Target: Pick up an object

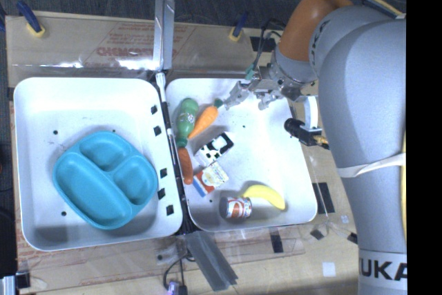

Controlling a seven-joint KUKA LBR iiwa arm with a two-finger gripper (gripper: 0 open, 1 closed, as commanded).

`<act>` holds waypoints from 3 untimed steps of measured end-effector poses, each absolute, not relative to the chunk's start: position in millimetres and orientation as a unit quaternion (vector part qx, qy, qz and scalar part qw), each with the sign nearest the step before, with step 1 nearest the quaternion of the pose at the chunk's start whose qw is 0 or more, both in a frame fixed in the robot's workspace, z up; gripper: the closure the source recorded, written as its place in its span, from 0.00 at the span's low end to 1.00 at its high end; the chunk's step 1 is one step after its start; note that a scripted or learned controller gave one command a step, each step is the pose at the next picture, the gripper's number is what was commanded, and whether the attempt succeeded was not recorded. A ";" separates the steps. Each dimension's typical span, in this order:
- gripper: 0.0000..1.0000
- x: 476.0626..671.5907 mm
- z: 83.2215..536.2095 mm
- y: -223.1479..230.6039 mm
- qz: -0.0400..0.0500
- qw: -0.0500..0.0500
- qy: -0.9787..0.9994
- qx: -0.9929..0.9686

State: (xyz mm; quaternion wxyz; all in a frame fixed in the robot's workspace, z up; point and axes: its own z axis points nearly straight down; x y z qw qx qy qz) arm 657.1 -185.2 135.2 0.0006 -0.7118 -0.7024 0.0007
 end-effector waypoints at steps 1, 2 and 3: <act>0.00 656.8 111.6 -148.5 0.001 0.002 -0.581 -0.814; 0.00 640.2 97.2 -99.1 -0.003 -0.006 -0.605 -0.796; 1.00 639.6 105.6 -96.0 -0.002 -0.002 -0.609 -0.794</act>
